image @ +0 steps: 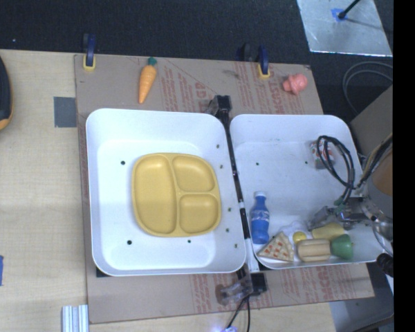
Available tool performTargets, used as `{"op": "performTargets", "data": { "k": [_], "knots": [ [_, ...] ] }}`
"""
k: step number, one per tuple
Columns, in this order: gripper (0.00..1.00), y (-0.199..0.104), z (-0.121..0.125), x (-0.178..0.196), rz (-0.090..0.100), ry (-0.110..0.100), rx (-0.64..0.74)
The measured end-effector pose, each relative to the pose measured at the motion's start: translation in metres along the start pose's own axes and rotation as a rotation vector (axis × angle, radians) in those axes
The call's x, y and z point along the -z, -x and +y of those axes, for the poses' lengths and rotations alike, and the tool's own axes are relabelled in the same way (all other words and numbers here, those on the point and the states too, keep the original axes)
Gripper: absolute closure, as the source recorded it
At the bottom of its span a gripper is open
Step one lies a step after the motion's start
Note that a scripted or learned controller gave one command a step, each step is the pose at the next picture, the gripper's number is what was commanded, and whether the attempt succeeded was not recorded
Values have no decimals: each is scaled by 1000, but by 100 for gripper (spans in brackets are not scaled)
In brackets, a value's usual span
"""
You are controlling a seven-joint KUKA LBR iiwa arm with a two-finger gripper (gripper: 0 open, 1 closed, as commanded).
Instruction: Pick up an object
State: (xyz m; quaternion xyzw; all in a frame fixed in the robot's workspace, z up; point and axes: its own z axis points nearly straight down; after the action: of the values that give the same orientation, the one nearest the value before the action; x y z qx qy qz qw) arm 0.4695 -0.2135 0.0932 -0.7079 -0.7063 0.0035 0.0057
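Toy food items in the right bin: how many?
4 visible. A blue bottle by the left wall, a pizza slice at the front, a hot dog beside it, and a green piece at its right end. Others may sit hidden under the gripper.

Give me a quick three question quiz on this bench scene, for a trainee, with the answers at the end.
1. True or false: the yellow divided plate lies in the left bin.
2. Which thing lies outside both bins, on the cardboard behind them? A) blue bottle B) carrot C) pizza slice
3. Fill in: the blue bottle lies in the right bin, close to the ___ between the bins.

Key
1. True.
2. B: the carrot lies on the cardboard behind the left bin; the pizza slice is in the right bin.
3. Divider; it lies along the right bin's left wall.
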Motion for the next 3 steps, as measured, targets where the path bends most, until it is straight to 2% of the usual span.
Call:
{"op": "performTargets", "data": {
  "k": [1, 2, 3],
  "knots": [
    [100, -1, 6, 11, -4, 11, 7],
    [100, -68, 10, 78, -2, 17, 14],
    [100, -139, 25, 99, -2, 13, 16]
  ]
}}
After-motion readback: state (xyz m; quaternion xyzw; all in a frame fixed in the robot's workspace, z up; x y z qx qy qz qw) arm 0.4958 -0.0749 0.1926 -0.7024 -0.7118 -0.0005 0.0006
